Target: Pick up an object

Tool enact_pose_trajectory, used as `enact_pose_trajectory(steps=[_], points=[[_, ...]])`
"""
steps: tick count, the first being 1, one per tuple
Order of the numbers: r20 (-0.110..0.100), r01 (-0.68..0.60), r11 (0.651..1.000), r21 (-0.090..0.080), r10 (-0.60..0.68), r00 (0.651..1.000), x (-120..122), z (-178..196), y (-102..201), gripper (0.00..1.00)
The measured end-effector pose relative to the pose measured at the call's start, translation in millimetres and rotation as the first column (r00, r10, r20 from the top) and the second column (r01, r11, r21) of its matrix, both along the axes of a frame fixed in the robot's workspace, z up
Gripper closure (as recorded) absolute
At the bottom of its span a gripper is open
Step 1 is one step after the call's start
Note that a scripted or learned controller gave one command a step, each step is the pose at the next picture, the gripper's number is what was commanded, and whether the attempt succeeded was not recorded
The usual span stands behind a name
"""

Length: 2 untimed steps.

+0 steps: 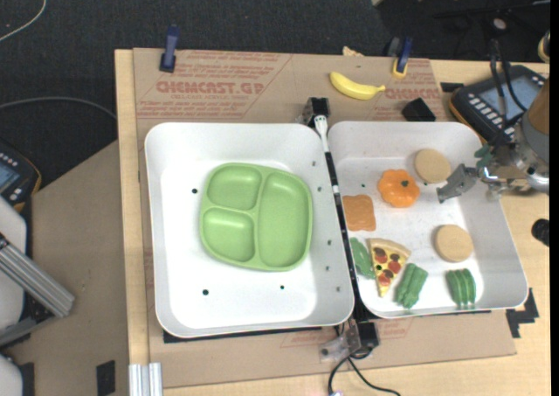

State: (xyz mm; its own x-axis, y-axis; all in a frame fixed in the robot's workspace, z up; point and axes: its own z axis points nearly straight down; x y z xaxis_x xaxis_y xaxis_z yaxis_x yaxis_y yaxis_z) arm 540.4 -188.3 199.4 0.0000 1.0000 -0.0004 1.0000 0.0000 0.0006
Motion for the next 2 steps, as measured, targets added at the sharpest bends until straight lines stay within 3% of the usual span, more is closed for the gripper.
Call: enact_pose_trajectory(steps=[1, 2], points=[[-0.002, -0.005, 1.0, 0.005, 0.005, 1.0, -61, 43, 64, 0.0], [0.013, -0.016, 1.0, 0.004, 0.016, 1.0, -59, 149, 181, 0.0]])
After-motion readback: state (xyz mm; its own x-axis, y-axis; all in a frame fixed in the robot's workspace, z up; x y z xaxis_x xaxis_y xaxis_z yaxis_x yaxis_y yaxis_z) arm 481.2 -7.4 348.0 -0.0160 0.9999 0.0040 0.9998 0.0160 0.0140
